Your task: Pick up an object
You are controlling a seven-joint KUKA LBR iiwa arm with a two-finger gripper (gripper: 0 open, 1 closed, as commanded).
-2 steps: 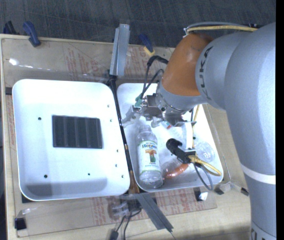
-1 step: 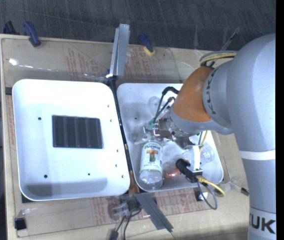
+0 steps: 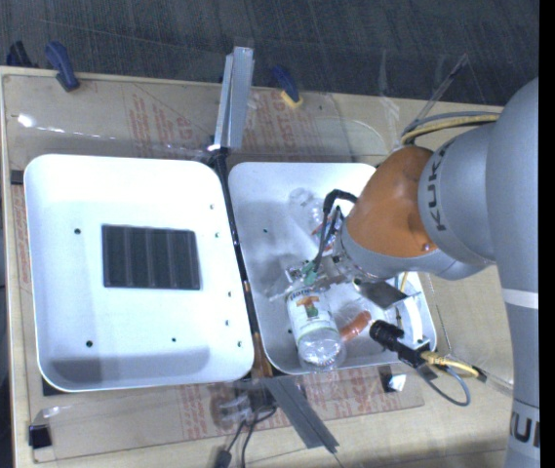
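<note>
At the left of the frame sits the left bin [image 3: 53, 213], and I count one thing in it: a dark ribbed slab [image 3: 150, 256] lying flat near the middle, well apart from every wall, with bare white floor on all four sides. Along the bench's upper edge I make out two blue clamps, one at upper left [image 3: 62, 66] and one further right [image 3: 285, 84], and one grey bar [image 3: 234, 96] standing up where the two bins meet. The right bin [image 3: 257, 203] is the crowded one. I count three loose things there: one clear crumpled piece [image 3: 303, 203] near its upper wall, one plastic bottle [image 3: 314, 331] lying close to its lower wall, and one small orange piece [image 3: 355, 327] just beside the bottle on the right. My claw [image 3: 313, 273] hangs over the bottle's upper end; I cannot tell whether it is spread or pressed together, nor whether it touches the bottle. A bare strip runs down that bin's left wall, while my arm [image 3: 433, 213] covers its right half.
</note>
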